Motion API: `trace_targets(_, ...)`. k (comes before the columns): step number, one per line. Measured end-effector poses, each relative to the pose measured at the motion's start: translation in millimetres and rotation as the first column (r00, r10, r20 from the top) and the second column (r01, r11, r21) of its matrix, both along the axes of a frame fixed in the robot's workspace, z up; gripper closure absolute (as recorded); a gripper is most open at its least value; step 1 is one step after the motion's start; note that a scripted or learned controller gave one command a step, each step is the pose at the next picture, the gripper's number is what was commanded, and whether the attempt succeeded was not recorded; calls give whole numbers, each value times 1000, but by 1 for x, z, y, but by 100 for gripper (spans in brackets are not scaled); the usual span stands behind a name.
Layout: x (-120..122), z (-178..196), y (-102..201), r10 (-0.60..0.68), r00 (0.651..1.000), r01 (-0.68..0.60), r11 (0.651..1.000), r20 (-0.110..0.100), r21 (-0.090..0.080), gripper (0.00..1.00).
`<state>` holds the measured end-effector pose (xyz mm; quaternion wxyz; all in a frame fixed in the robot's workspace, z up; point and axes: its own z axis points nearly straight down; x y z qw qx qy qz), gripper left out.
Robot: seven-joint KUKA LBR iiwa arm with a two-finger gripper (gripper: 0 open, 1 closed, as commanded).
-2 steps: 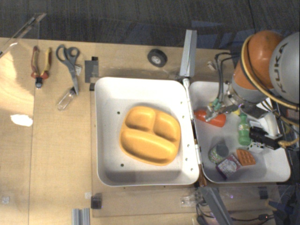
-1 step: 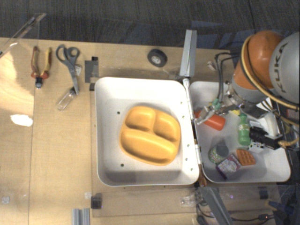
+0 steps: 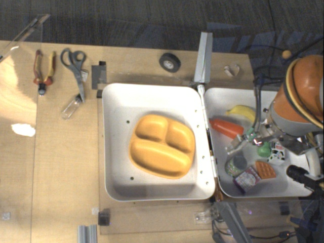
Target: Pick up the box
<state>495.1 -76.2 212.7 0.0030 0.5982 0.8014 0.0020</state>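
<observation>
A small purple box lies near the front edge of the right bin. A small white printed carton lies further right, partly under the arm. My gripper hangs low over the middle of the right bin. It is above and slightly behind the purple box, next to a green object. I see nothing clearly held in it. The grey and orange arm covers the bin's right side.
The right bin also holds a yellow banana, a red-orange vegetable, a grey round can and an orange waffle piece. A large yellow bread-shaped object sits in the left bin. Scissors, pliers and a tape roll lie on the bench.
</observation>
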Motion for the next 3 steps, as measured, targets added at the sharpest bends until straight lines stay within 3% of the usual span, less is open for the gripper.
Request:
trace_targets(1,-4,-115,-13,-12,1000,12,1000,7,-2,0)
trace_targets(2,-1,-104,-12,-10,1000,10,1000,14,-2,100)
trace_targets(3,-4,-28,39,-252,968,252,968,-2,2,100)
